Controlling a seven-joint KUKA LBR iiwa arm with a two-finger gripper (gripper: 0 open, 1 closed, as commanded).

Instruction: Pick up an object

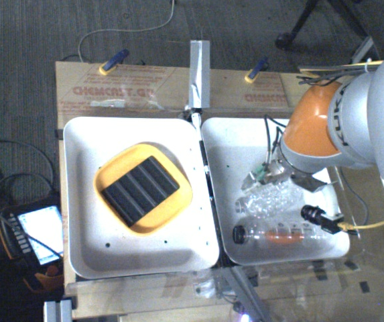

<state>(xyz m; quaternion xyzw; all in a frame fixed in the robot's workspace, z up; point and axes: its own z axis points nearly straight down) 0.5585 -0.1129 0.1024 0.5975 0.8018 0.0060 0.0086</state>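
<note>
Arm is hanging over the right bin [226, 154], gripper [267, 173] grip state unreadable; should be centring squarely over the crumpled clear plastic bottle [267, 200] before closing.

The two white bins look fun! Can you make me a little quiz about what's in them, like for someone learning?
1. True or false: the yellow object with a black ribbed panel lies in the left bin.
2. Which bin is the arm reaching over? A) left bin B) right bin
3. Fill in: the clear tube with a black cap lies near the ____ edge of the right bin.

Key: 1 true. 2 B. 3 near (bottom in the view), just below the crumpled clear plastic piece.
</note>
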